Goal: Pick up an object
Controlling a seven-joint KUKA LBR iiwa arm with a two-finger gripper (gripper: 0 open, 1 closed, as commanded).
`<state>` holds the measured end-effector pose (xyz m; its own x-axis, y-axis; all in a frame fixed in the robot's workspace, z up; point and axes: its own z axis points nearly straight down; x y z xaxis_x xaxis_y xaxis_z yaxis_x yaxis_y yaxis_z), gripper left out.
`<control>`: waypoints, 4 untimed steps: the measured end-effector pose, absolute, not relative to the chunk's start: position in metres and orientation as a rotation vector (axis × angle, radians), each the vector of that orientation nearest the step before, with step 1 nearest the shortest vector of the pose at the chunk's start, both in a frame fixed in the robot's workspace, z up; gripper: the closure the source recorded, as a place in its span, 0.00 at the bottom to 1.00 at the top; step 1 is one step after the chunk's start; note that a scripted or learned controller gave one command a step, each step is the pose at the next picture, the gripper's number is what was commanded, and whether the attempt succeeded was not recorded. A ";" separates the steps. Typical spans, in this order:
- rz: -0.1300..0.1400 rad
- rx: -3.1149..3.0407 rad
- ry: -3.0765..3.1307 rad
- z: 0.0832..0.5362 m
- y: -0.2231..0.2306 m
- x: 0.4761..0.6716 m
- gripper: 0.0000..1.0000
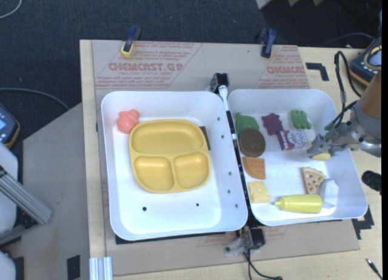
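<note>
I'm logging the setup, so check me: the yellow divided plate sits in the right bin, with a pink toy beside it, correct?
Not quite. The camera view shows the yellow divided plate in the left bin, not the right one. The rest holds: the pink toy lies beside it, at the plate's upper left corner.

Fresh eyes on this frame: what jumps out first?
The yellow divided plate dominates the left bin, with a pink toy at its upper-left corner. The right bin is cluttered with toy food: a brown patty, a pizza slice, a yellow mustard bottle. The gripper sits low at that bin's right side.
</note>
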<state>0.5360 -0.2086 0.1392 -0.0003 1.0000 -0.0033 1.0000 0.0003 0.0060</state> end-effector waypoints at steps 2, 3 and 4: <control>0.003 2.215 2.219 0.227 -0.209 0.544 1.00; 0.006 2.212 2.226 0.236 -0.155 0.561 1.00; 0.007 2.212 2.227 0.242 -0.096 0.571 1.00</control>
<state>0.5713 -0.0962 0.2421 -0.0067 1.0000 0.0014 1.0000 0.0067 0.0049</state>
